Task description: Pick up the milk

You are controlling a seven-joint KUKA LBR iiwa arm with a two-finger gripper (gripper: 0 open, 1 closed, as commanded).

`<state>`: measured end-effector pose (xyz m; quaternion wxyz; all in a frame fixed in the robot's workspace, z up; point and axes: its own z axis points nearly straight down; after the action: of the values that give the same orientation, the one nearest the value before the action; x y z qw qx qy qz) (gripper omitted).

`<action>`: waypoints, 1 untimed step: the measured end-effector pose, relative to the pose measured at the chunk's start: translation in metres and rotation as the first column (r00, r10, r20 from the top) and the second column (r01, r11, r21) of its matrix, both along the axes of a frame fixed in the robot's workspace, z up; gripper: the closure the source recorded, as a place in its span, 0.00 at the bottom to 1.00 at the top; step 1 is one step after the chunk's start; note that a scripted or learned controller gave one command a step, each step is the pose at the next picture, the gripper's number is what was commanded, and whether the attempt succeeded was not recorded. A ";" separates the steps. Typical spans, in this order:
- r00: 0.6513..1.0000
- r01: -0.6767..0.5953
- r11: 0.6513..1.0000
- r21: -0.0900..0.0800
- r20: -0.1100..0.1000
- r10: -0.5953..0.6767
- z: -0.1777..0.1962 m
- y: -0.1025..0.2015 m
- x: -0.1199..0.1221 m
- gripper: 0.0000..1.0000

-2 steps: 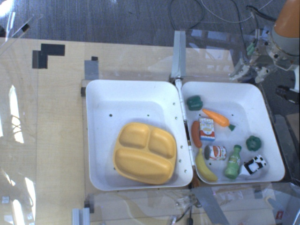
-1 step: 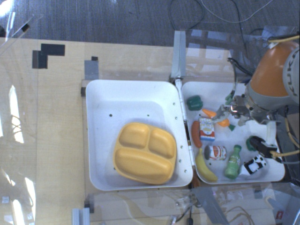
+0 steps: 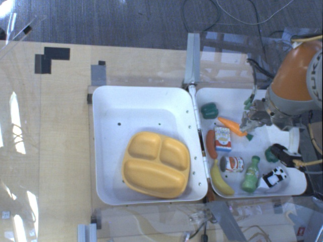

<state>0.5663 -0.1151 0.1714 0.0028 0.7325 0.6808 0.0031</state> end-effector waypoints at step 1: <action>0.997 0.083 0.997 -0.002 0.000 -0.083 0.229 -0.030 0.028 1.00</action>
<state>0.5942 -0.1450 0.4001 0.0035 0.7601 0.6497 0.0025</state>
